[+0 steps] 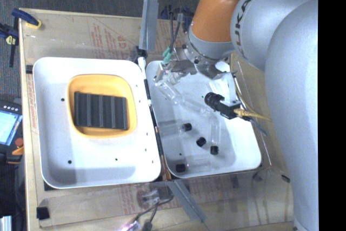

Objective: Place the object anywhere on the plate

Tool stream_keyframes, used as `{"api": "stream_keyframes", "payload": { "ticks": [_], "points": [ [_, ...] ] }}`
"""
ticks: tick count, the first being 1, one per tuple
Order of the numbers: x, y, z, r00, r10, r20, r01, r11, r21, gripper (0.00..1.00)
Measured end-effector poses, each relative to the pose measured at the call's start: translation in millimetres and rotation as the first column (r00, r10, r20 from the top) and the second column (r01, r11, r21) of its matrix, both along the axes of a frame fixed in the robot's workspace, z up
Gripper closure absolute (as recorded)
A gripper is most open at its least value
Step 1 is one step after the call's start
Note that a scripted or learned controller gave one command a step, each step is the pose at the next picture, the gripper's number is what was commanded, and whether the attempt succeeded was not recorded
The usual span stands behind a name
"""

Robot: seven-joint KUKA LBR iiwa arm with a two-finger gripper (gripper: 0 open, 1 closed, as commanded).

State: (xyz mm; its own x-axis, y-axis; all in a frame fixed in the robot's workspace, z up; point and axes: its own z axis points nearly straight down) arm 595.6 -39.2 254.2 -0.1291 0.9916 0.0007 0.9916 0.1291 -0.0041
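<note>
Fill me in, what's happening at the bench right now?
The grey arm reaches in from the right and hangs over the right bin, its gripper near that bin's far left corner. I can't tell whether anything is between its fingers. A few small dark pieces lie on the right bin's floor. The left bin holds the yellow plate, which carries a dark ribbed block. Nothing visibly links the gripper to the plate yet.
</note>
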Motion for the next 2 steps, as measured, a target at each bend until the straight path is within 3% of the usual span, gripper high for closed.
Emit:
{"api": "stream_keyframes", "payload": {
  "ticks": [1,2],
  "points": [
    [26.1,65.0,-35.2,0.998,0.068,0.000,-0.068,0.998,0.000,1.00],
    [26.2,64.9,-35.0,0.998,0.068,0.000,-0.068,0.998,0.000,0.00]
  ]
}}
